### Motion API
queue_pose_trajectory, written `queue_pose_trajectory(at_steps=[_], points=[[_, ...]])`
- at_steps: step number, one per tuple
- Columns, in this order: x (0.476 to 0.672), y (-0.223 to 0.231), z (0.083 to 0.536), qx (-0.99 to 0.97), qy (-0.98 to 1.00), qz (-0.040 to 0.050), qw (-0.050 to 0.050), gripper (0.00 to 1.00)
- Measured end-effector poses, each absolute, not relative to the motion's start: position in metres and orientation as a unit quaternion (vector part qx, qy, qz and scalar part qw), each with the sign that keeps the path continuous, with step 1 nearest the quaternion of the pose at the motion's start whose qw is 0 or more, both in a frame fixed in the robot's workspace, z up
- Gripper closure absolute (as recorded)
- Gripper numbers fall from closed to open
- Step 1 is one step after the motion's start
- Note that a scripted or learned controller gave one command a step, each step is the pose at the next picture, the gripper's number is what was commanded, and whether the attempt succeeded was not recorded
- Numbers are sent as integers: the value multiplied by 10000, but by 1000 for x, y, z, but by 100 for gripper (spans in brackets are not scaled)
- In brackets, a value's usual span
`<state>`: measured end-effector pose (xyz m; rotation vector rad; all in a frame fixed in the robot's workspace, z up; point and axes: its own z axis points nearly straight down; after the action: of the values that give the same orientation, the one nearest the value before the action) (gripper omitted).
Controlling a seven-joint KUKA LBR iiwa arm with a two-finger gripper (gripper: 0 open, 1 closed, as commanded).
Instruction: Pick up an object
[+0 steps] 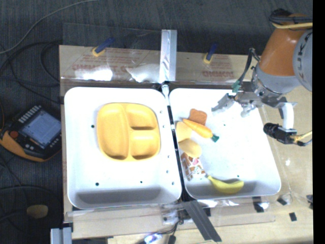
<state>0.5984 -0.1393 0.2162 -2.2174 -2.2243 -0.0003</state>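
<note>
Two white bins: the left bin carries a yellow divided tray, plain, no pattern. In the right bin lie an orange carrot with a small green tip, a brownish-orange piece behind it, a pale yellow item, a white carton printed in red and brown, and a yellow banana. The arm is orange above, grey below; its pincer is grey metal. The counter is tan, with two blue-and-yellow clamps at its back edge. The floor is dark grey carpet
</note>
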Motion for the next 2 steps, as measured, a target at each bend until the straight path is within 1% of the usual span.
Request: queue_pose_trajectory(at_steps=[1,2], points=[[596,-154,201,-7581,-6521,-4,14,0],[626,-129,99,-7680,-6405,11,-15,0]])
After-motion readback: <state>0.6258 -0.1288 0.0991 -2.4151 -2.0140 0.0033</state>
